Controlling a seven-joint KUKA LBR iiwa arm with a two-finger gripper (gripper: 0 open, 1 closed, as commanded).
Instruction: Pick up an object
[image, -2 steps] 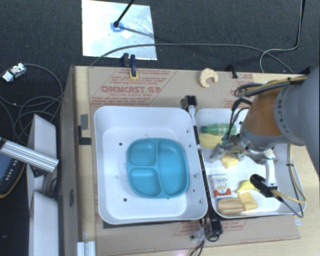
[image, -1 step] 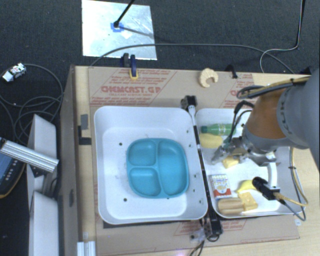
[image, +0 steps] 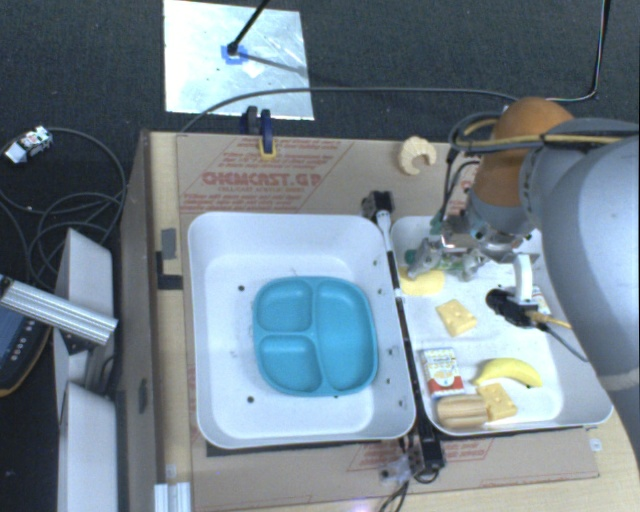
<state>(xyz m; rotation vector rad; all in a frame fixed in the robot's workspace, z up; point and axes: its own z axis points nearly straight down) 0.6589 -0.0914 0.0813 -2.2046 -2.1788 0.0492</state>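
Note:
My gripper (image: 452, 258) hangs low over the far left part of the right bin (image: 580, 405). Just under and left of it lies a flat pale yellow piece (image: 422, 284), with a small green thing (image: 413, 259) at the gripper's left side; whether either touches the gripper is unclear. Nearer the front lie a yellow cheese wedge (image: 458, 318), a banana (image: 508, 372), a red and white carton (image: 441, 368), a tan bread roll (image: 460, 411) and a square cracker (image: 498, 401).
The left bin (image: 215, 250) holds a blue divided plate (image: 314, 334). A cream curved object (image: 418, 154) lies on the bench behind the right bin. The arm's grey body (image: 585, 240) covers the right bin's right side.

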